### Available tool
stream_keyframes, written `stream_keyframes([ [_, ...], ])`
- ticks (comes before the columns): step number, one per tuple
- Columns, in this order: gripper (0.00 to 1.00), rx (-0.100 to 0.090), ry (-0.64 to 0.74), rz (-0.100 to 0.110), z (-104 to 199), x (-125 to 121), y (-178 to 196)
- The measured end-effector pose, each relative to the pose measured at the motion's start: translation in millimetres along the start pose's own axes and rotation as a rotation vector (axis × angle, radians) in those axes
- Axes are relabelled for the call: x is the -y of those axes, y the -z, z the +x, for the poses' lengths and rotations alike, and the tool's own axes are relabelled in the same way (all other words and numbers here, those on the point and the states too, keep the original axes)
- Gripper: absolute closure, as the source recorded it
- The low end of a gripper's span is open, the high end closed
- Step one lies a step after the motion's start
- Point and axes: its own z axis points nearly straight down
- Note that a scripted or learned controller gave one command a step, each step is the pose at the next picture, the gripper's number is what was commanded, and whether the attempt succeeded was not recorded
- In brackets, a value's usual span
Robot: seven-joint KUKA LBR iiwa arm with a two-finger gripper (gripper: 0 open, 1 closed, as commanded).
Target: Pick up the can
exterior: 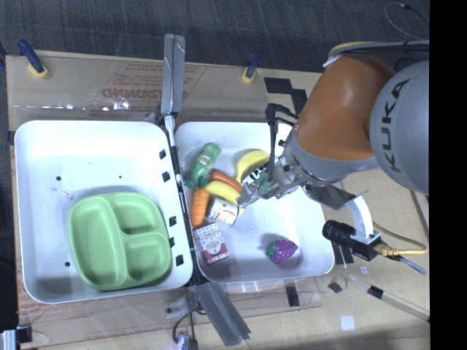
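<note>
The can [223,211] is small and pale with a coloured label. It lies in the right bin [310,228], just below a yellow banana [222,190] and beside an orange carrot [199,206]. My gripper [252,189] hangs low over the bin's middle, up and to the right of the can, close to the banana's right end. A second banana [250,162] lies just above the gripper. The grey and orange arm covers the bin's right side.
A green bottle [204,161] lies at the right bin's upper left. A red carton [212,242] and a purple-and-green toy fruit [282,250] lie near the front. The left bin [44,159] holds a green divided plate [120,239].
</note>
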Motion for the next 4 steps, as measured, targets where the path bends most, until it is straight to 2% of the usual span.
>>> stream_keyframes([
  [1,0.0,0.0,0.0,0.0,0.0,0.0,0.0],
  [2,0.0,-0.001,0.006,-0.001,-46.4,18.3,-101.7],
  [3,0.0,0.006,0.068,-0.004,-68.0,-50.5,-192.4],
  [4,0.0,-0.002,-0.115,-0.001,-61.4,23.4,-193.6],
])
